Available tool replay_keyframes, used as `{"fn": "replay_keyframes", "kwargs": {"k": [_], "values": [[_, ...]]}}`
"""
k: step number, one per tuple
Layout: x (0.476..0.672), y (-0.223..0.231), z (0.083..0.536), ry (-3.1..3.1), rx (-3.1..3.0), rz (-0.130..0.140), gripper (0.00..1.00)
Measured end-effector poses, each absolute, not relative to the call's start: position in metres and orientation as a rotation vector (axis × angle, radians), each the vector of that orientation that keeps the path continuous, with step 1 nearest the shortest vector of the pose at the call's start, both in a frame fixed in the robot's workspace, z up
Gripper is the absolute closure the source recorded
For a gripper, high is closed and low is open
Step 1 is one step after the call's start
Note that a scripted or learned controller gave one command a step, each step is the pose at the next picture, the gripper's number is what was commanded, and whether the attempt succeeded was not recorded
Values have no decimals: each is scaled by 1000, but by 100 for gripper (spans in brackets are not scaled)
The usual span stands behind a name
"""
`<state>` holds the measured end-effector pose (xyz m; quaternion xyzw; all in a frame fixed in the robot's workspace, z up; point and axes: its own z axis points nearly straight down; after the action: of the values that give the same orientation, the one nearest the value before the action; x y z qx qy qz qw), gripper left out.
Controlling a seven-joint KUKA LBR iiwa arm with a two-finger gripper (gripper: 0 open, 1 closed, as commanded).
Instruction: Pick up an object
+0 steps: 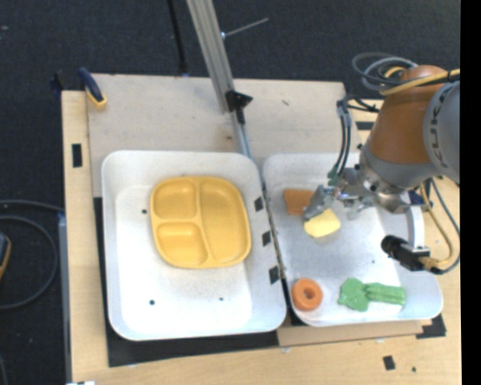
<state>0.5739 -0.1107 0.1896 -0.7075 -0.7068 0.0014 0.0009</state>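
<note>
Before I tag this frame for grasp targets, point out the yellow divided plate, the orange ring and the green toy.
yellow divided plate (pixel 200 220): camera view, central divider.
orange ring (pixel 308 294): camera view, its rim, left side.
green toy (pixel 372 294): camera view, its middle.

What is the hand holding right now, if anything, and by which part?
Cannot be told. The hand sits right over the pale yellow piece in the right bin, next to the orange-brown piece, but a grip on either is not clear.

Dark speckled floor (pixel 80 22) around wooden bench (pixel 168 111)
</note>
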Motion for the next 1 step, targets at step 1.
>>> {"fn": "replay_keyframes", "kwargs": {"k": [1], "values": [[574,-114,147,-2219,-2222,4,0]]}}
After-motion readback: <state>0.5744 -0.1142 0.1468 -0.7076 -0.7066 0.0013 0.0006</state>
